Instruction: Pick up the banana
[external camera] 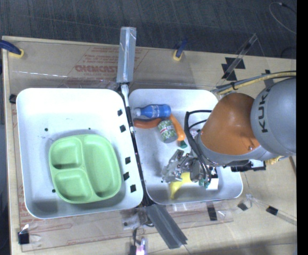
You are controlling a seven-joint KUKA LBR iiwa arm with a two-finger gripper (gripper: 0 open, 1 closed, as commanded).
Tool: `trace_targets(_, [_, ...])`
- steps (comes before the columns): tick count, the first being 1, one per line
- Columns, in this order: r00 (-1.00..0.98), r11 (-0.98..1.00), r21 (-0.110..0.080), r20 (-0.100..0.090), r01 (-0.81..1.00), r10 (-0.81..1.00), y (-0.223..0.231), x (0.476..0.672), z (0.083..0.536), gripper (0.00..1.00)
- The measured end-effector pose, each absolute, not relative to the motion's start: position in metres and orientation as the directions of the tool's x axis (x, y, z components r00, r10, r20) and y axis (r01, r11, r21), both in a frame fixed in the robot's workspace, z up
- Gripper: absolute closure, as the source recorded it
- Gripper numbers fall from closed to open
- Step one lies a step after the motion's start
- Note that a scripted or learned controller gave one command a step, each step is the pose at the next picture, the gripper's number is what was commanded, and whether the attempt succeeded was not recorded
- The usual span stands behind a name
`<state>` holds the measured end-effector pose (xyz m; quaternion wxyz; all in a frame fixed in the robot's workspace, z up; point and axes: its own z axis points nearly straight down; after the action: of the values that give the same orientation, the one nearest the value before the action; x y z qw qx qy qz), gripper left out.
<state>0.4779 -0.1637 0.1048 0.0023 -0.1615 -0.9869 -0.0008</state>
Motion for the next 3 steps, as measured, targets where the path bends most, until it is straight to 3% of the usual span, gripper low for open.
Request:
trace_targets(1, [-0.948,0.948,0.001,0.005,0.319,0.319,-0.164,0.478,0.105,0.0])
trace_targets(2, [-0.952,0.952,0.0,-0.001,0.306,0.306,-0.184,0.484,0.092,0.0])
trace_targets(3, [-0.94,0.94,0.0,-0.003,0.342,0.342,-0.211,0.552,0.16,0.0])
